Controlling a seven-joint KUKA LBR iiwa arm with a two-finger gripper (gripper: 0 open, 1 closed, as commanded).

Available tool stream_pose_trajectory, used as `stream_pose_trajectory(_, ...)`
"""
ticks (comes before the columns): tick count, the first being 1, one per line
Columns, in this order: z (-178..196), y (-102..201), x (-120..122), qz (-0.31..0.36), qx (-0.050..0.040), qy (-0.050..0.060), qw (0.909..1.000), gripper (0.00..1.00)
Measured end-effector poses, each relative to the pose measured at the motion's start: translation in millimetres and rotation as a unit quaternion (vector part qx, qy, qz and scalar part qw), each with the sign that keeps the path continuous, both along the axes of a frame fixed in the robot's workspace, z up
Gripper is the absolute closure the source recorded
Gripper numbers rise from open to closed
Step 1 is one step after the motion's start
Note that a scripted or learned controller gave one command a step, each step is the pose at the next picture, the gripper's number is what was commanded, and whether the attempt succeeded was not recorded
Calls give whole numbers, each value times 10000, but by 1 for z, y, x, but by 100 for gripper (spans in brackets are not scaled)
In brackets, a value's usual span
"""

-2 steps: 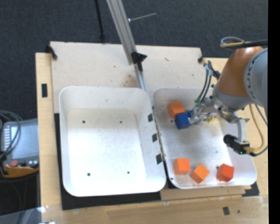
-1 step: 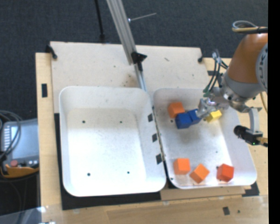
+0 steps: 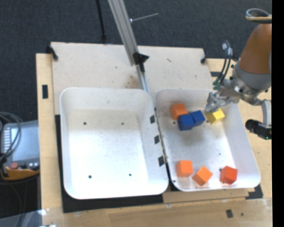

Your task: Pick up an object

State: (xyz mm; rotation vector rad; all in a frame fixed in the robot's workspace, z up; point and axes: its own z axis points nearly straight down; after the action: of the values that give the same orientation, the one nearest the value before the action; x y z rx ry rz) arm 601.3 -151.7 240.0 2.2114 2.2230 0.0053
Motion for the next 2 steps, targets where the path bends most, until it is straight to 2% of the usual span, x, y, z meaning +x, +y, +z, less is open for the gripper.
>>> stream_pose_trajectory(1, -7, -2, 0, 1, -3, 37, 10000, 100)
stream_pose_trajectory(2, -14, 54, -14, 4, 12, 37, 10000, 100)
